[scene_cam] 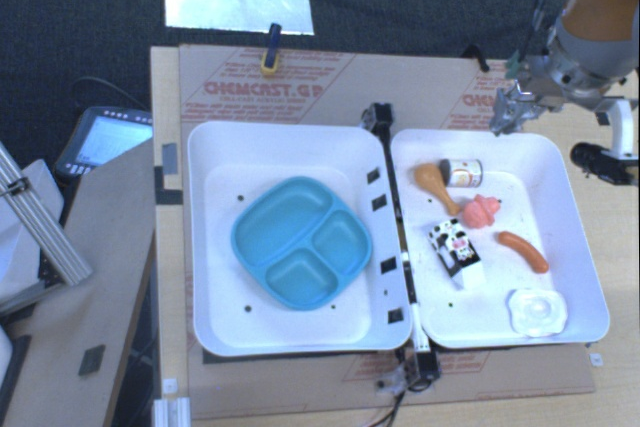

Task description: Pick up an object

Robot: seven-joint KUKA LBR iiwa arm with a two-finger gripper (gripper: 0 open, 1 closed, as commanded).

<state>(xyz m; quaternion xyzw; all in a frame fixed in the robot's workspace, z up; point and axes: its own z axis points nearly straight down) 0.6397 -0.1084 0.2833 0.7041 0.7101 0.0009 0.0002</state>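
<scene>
Arm enters from the upper right of the camera view, orange band above the wrist, grey wrist section angled down and to the left. End effector (507, 113) sits over the far rim of the right bin (577, 215), near that bin's back corner, above the surface (330, 80) rather than over the bin's contents. Cannot tell whether its fingers are apart or together; they are small and dark against the cardboard, and nothing is seen between them. Right bin contents: a tan wooden spoon-like piece (436, 183) touching a small can (464, 174) lying on its side near the back; a pink toy (482, 211) just beside and below them; a black-and-white cow-pattern block (453, 244) near the centre; an orange sausage-shaped piece (524, 251) to its right, apart from it; a white fried-egg shape (537, 311) in the near right corner. All lie on the bin floor, well apart from the end effector. Left bin (215, 155) holds a blue divided plate (300, 242), flat.
</scene>
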